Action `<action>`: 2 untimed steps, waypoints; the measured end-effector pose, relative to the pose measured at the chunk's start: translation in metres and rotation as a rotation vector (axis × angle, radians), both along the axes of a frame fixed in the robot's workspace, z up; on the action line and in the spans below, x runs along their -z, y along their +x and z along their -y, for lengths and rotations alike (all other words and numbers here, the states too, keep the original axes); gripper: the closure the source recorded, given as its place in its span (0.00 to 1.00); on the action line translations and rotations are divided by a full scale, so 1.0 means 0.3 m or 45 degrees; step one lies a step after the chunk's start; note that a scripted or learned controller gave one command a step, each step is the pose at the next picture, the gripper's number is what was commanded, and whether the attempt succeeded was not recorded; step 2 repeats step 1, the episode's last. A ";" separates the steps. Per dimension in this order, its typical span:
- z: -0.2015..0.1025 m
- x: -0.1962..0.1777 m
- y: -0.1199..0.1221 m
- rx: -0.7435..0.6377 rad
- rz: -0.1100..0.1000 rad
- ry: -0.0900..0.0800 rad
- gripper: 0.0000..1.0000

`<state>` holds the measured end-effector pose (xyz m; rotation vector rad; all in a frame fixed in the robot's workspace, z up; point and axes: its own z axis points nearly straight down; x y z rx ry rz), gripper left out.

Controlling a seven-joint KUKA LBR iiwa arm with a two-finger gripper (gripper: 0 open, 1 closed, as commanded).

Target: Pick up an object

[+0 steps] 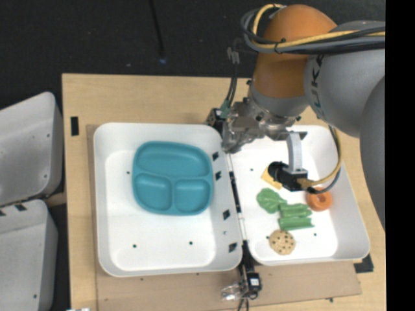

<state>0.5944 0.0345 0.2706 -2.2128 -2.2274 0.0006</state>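
Several toys lie apart from hand.

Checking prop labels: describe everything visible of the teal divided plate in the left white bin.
The teal rounded-rectangle plate looks like smooth plastic, moulded with three compartments: one wide one along the far side, two smaller along the near side, all empty. It lies flat, right way up, on the floor of the shallow white left bin, toward that bin's right wall. Nothing else touches it.
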 end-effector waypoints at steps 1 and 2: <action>-0.148 0.089 -0.092 0.001 -0.002 -0.001 1.00; -0.148 0.089 -0.092 0.001 -0.002 -0.001 1.00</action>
